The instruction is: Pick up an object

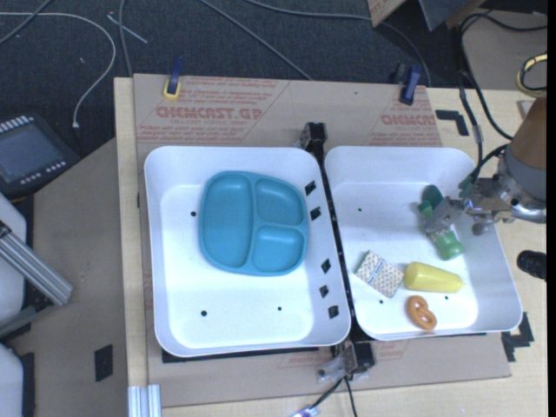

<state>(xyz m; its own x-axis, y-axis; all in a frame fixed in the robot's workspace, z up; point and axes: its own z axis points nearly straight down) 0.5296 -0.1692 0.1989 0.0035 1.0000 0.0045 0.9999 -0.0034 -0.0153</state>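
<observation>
My gripper (450,222) hangs over the right part of the right bin (382,168), reaching in from the right edge. It sits directly above two green items: a dark teal-green piece (430,200) on its far side and a lighter green piece (449,248) on its near side. Whether either one is between the jaws is hidden by the gripper body. In front lie a yellow lemon-shaped object (432,277), a white patterned packet (380,274) and a small orange pretzel-like ring (421,312).
The left bin (174,311) holds a blue divided plate (254,222). A black divider with clips runs between the bins (323,233). The arm's wrist (526,176) and its cables stand over the right bin's right rim.
</observation>
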